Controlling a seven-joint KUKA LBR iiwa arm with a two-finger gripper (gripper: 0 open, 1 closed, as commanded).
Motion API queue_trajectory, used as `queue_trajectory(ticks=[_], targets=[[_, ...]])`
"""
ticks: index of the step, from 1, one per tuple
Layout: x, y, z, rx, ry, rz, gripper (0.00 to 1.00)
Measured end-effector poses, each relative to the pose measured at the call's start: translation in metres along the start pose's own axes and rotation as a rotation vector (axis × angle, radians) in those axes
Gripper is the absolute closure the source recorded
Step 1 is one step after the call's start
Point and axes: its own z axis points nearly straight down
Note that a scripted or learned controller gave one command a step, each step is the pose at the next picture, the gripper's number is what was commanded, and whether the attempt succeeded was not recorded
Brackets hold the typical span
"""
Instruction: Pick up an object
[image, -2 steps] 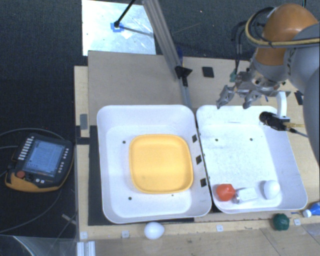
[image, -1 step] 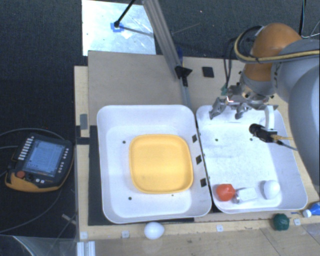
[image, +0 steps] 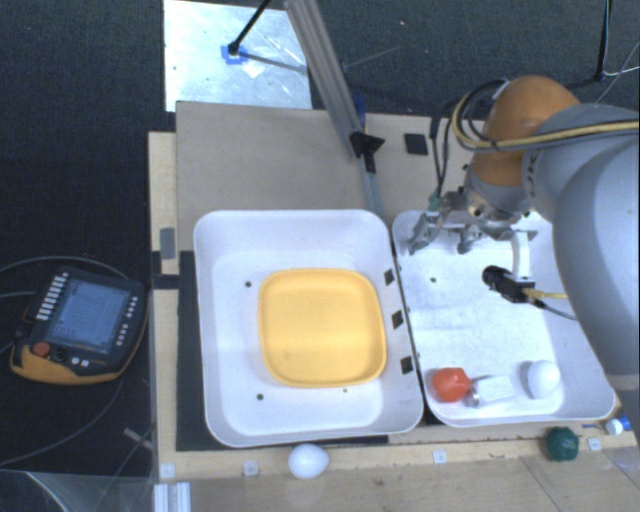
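My gripper (image: 443, 238) hangs over the far left corner of the right bin (image: 445, 315), its two fingers spread apart with nothing between them. Along this bin's near edge lie a small red object (image: 449, 384), a pale clear piece (image: 490, 390) beside it, and a white egg-shaped object (image: 542, 378). All three are well clear of the gripper, toward the front. A square yellow plate (image: 322, 327) lies flat in the middle of the left bin (image: 225, 330).
A black plug on a yellow cable (image: 505, 283) hangs from the arm over the right bin. A white egg (image: 308, 461) and a green ball (image: 561, 443) lie on the bench in front of the bins. A teach pendant (image: 75, 325) sits far left.
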Motion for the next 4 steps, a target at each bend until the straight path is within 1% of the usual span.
queue_trajectory(ticks=[1, 2, 3, 4], targets=[[0.0, 0.002, -0.014, -0.006, -0.001, 0.0, 1.0], [0.004, -0.003, -0.075, -0.01, -0.001, 0.0, 1.0], [0.001, 0.003, -0.137, -0.01, -0.001, 0.0, 1.0], [0.001, 0.004, -0.19, -0.009, -0.001, 0.0, 1.0]])
